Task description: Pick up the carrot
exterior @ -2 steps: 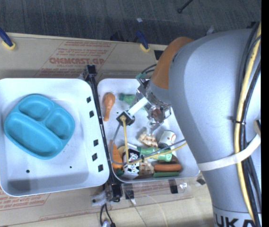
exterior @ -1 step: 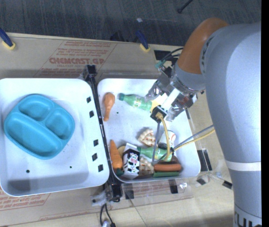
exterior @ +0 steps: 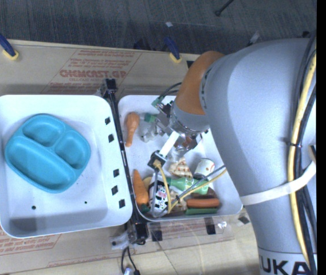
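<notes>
An orange carrot (exterior: 131,128) lies near the far left corner of the right bin (exterior: 127,104), beside the divider. A second orange carrot-like piece (exterior: 140,188) lies lower down along the same left wall. My gripper (exterior: 149,129) hangs low over the bin's far part, just right of the upper carrot. Its tips are blurred against the white floor, and I see nothing between them. The grey arm with its orange band (exterior: 192,87) covers the right side of the bin.
The near end of the right bin is crowded with a red sausage (exterior: 204,203), a green toy (exterior: 183,183), a white cup (exterior: 204,166), a beige waffle-like piece (exterior: 180,168) and a black-and-white toy (exterior: 160,198). The left bin (exterior: 14,222) holds a blue divided plate (exterior: 47,152).
</notes>
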